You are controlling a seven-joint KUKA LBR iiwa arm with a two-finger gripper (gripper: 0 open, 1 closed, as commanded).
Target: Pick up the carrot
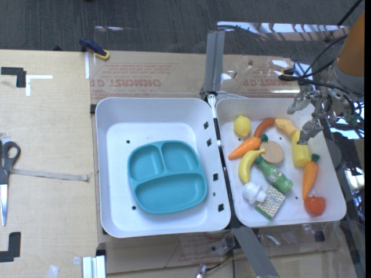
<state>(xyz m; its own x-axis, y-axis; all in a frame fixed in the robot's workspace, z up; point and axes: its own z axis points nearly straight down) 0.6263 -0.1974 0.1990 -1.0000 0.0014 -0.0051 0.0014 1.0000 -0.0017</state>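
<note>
One gripper (308, 129) hangs at the right bin's (336, 210) upper right, near the yellow pepper (300, 154). Two carrots lie there: one (246, 147) centre-left above the banana (248, 164), another (309, 178) at right. Left bin (110, 172) holds a blue tray (167, 176).

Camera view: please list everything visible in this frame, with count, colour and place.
bins: two, white, side by side on bench
divided plate: one, teal, left bin
carrots: three, orange, right bin
lemon: one, yellow, right bin
banana: one, yellow, right bin
bottle: one, green, right bin
tomato: one, red, right bin's near right corner
scissors: one, grey, bench's left edge
end effector: one, metallic, over right bin's far right side
</note>
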